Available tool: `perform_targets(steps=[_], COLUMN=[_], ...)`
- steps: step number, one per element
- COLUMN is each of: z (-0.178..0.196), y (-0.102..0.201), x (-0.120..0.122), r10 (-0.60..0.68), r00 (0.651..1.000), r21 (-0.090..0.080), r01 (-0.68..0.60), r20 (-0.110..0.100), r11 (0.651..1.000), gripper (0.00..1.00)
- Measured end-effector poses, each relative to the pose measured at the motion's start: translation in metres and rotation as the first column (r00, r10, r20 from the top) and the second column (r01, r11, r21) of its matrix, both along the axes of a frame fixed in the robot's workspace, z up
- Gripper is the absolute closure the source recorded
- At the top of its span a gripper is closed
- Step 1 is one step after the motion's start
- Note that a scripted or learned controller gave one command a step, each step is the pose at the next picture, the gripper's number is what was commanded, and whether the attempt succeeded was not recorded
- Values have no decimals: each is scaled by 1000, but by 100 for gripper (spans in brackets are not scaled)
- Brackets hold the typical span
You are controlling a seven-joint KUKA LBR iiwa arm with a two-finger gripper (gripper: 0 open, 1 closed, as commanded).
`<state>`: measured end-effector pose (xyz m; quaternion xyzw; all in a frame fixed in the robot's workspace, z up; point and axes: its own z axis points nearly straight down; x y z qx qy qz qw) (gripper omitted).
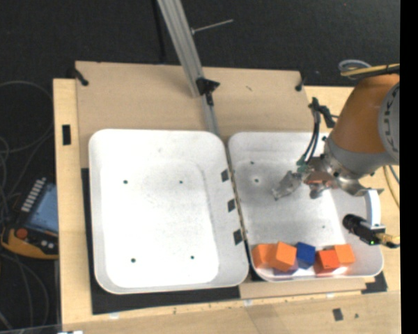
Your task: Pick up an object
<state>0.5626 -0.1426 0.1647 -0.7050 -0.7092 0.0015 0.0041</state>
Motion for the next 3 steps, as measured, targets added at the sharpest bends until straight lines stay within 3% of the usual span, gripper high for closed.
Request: perform_targets(steps=[1, 2, 3], z=[116, 11, 43], y=[-15, 19, 43], x=[-19, -69, -78], r10=[-7, -6, -2], r00=[1000, 1000, 1000], r21=[-7, -1, -4], r01=[7, 6, 2], r20=[18, 0, 12], r11=[1000, 1000, 1000], gripper=[0, 0, 0])
